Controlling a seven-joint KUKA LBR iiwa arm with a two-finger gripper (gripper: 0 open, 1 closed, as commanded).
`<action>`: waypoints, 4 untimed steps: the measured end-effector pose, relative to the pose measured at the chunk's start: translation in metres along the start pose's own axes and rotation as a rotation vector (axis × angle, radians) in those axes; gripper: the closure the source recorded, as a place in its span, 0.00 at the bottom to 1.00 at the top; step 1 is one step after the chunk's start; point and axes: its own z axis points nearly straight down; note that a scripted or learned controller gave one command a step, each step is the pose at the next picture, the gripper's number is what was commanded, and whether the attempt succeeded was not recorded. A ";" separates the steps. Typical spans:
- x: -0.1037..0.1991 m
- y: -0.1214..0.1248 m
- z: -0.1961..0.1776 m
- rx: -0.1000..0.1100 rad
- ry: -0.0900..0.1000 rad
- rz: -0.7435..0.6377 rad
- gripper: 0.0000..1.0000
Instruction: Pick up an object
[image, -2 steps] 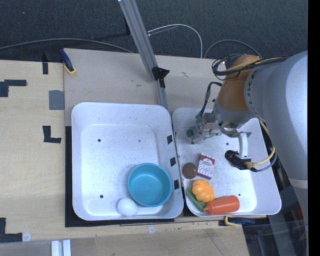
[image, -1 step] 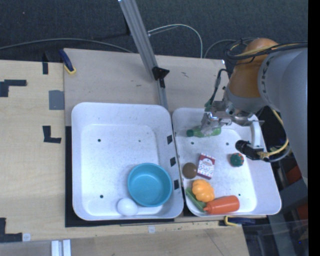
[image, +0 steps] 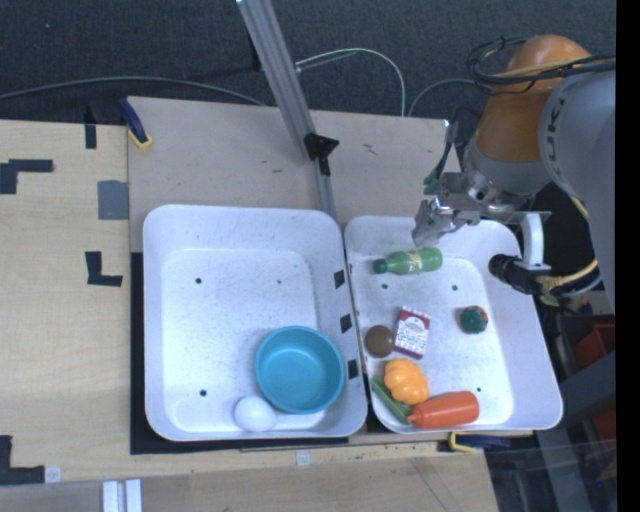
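My gripper (image: 430, 224) hangs over the back of the right bin (image: 520, 330), just above the cap end of a green bottle (image: 408, 263) that lies on its side. Nothing shows between the fingers. Further forward in that bin lie a red and white box (image: 412, 332), a brown ball (image: 378, 341), a dark green and red ball (image: 473, 319), an orange pepper (image: 405, 380), a red-orange carrot (image: 443, 408) and a green piece (image: 388, 396).
The left bin (image: 200, 250) holds a blue bowl (image: 298, 368) and a white ball (image: 253, 412) near its front. A grey pole (image: 290, 90) slants across the bench behind the bins. Cables trail by the arm at the right.
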 end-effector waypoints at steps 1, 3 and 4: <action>0.000 0.001 -0.036 0.001 0.000 0.000 1.00; 0.119 -0.002 -0.010 0.007 0.002 -0.006 1.00; 0.176 -0.005 -0.018 0.006 0.003 -0.006 1.00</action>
